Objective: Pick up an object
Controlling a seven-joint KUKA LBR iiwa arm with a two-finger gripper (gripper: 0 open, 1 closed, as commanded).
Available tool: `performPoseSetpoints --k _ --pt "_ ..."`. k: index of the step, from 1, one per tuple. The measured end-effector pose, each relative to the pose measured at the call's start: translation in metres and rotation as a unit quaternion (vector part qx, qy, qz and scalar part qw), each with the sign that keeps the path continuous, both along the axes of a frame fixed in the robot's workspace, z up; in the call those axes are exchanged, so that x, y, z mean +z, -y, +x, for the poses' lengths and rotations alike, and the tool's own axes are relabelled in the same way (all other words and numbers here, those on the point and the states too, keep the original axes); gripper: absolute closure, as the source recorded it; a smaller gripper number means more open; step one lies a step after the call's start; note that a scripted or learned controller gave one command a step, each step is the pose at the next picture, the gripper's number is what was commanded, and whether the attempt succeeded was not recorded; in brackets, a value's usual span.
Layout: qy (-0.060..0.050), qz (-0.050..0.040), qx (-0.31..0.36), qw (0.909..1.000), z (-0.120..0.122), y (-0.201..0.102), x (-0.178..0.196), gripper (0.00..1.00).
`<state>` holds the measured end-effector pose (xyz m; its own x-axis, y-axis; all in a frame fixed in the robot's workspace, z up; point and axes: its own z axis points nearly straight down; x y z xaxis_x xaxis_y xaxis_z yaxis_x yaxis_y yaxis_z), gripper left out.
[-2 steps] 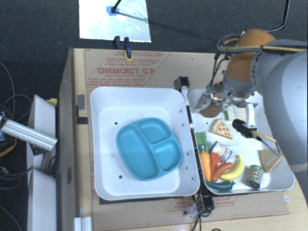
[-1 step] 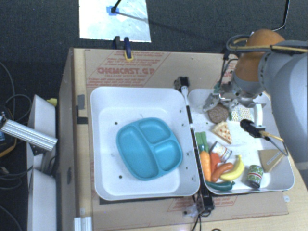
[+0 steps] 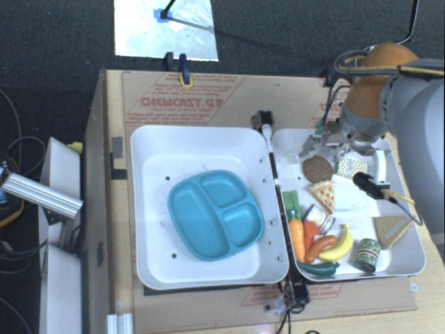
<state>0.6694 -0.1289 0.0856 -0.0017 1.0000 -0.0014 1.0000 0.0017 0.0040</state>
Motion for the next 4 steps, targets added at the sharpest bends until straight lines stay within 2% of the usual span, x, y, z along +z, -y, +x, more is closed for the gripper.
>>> performPoseSetpoints --k 1,2,3,4 --pt "-0.001 0.0010 0.001 1.0000 -0.019 -0.043 -0.001 0.00" --pt "-0.001 0.0003 0.000 1.0000 -0.027 -0.030 -0.001 0.00" --pt "0.000 0.0004 0.001 1.0000 0.000 -0.028 0.000 0.00" --pt "-0.002 0.0008 0.000 1.0000 -0.069 -0.040 -0.001 0.00"
